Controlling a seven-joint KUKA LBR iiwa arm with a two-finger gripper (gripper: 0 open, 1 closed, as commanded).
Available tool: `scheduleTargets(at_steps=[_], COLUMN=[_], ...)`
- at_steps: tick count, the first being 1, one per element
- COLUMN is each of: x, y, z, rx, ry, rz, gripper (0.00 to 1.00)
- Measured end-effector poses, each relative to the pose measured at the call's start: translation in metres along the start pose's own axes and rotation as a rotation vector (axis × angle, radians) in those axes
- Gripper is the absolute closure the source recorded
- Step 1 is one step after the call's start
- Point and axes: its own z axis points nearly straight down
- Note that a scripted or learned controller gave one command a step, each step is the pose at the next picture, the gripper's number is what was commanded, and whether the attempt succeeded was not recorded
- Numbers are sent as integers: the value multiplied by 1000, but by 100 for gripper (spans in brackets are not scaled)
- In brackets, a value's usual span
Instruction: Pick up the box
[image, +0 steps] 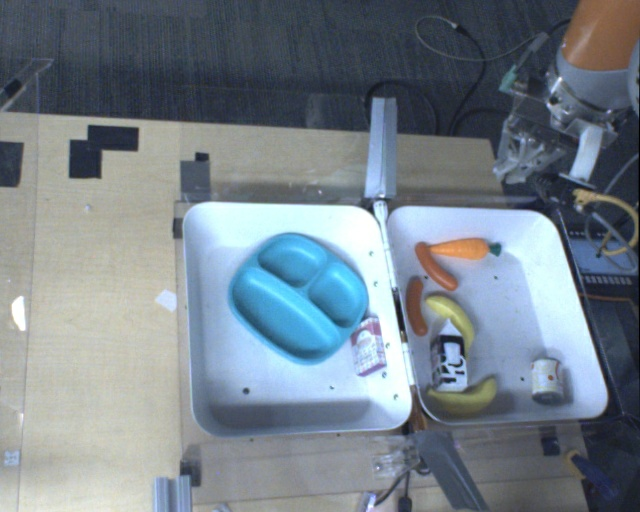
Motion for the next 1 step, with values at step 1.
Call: scheduleTargets(at_steps=[1], x=[1], y=[0], z=[1], rx=[0], ry=[0], rz=[-24], gripper=[100])
